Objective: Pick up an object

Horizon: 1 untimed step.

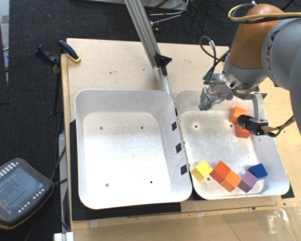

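Observation:
My gripper [206, 103] hangs over the back left corner of the right bin [210, 143], pointing down, with no object seen in it. An orange block [237, 114] lies just to its right, and a second orange block [242, 131] sits in front of that one, partly behind a black cable fitting [251, 124]. Along the bin's front edge lie a yellow block [202, 169], a red-orange block [221, 170], an orange block [231, 180], a purple block [247, 182] and a blue block [259, 170].
The left bin [121, 144] stands beside the right one, with black tabs along the shared rim. A slanted metal rail [143, 26] ends near the bins' back edge. A clamp [65, 51] sits at the bench's back left corner, and a teach pendant [15, 192] lies off the bench.

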Each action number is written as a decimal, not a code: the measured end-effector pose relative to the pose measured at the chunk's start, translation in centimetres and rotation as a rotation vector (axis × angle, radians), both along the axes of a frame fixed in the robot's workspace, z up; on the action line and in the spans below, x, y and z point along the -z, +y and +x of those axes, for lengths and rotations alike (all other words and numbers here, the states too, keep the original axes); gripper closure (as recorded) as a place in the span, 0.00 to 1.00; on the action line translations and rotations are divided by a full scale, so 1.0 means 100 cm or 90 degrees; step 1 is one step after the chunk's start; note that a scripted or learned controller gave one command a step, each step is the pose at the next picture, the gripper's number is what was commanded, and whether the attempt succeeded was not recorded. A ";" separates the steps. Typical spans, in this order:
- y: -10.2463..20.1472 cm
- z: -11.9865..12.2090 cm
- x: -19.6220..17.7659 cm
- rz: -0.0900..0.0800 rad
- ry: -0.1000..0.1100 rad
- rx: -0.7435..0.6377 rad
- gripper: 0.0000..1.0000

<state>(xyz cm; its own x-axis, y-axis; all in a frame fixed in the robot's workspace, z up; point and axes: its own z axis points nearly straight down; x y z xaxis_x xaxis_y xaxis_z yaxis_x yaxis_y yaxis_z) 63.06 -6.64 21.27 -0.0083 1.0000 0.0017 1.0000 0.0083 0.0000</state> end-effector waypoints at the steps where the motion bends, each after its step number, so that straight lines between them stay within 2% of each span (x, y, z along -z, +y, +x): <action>1: 0.052 0.021 0.001 0.000 -0.002 0.000 1.00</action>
<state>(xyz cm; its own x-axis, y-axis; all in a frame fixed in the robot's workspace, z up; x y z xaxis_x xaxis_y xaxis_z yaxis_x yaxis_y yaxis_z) 65.18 -1.40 21.21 -0.0087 1.0000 0.0017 1.0000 0.0087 0.0029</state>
